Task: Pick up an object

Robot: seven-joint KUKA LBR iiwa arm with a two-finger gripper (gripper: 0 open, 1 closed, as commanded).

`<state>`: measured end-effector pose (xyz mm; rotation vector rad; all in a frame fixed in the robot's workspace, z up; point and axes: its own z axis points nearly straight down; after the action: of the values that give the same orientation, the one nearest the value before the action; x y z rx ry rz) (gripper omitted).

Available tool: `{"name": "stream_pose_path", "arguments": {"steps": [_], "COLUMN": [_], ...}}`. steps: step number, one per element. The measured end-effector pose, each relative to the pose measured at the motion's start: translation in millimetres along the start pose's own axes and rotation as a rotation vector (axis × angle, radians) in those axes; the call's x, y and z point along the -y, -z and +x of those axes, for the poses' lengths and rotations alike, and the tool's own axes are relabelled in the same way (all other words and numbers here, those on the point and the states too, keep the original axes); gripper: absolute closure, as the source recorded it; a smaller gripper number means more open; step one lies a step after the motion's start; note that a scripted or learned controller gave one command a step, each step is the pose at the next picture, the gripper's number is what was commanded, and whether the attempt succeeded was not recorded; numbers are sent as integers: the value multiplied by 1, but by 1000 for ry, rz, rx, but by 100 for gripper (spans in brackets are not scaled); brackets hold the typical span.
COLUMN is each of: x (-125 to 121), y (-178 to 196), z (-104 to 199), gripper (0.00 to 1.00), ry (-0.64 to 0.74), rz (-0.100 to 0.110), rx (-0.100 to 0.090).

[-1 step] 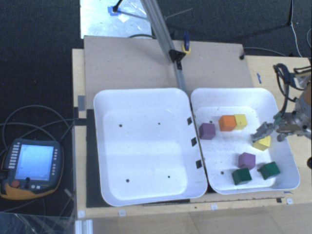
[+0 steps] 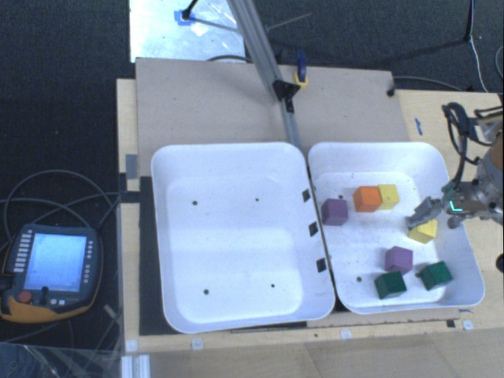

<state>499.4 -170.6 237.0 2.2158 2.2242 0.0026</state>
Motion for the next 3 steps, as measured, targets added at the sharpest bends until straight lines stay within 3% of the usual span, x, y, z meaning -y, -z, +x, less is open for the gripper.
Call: {"name": "stream_pose_path", "arguments": {"steps": [3], "x": [2], "y": [-149], "z": [9], "gripper": [0], "ry": [-2], "rz": [4], "rx": [-1]}}
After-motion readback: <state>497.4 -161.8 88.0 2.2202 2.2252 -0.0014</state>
